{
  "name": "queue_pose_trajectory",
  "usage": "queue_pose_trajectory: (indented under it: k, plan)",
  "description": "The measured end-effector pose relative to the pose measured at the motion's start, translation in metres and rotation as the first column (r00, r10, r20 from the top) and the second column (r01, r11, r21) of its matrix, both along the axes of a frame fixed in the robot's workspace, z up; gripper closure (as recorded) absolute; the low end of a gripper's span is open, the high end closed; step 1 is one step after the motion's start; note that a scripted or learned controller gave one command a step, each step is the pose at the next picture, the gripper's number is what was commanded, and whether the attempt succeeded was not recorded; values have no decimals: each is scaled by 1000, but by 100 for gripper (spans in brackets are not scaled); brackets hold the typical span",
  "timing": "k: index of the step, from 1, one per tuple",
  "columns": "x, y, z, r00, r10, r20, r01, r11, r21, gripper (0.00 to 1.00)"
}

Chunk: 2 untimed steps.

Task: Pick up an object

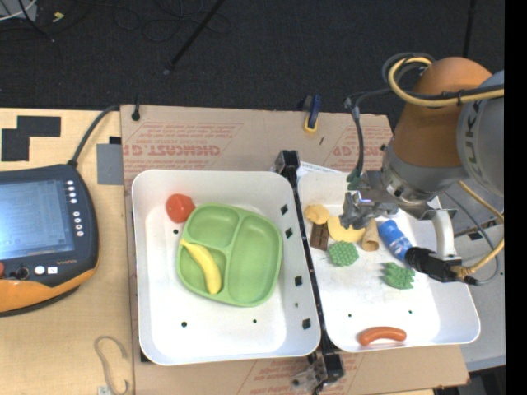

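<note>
My gripper [356, 214] hangs over the back of the right bin [449, 323], just above a yellow toy piece [344, 233] and beside a tan piece [316, 213]. Close by lie a brown block [319, 236], a blue bottle [394, 239], a beige cylinder [371, 238], two green spiky pieces [343, 254] [399, 276] and a red sausage [382, 335] near the front. I see nothing held between the fingers.
The left bin [156, 319] holds a green divided plate [247, 262] with a banana [204, 266] on it and a red tomato [179, 207] behind. A teach pendant [41, 233] lies on the bench at the far left. Cables run beside the arm.
</note>
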<state>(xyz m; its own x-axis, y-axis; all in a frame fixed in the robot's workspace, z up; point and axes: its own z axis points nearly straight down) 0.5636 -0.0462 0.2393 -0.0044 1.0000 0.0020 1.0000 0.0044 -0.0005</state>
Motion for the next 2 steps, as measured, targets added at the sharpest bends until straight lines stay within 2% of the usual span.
queue_pose_trajectory:
  k: [2]
  plan:
    - [54,107,-21,1000,0,-2,0,1000,-1,100]
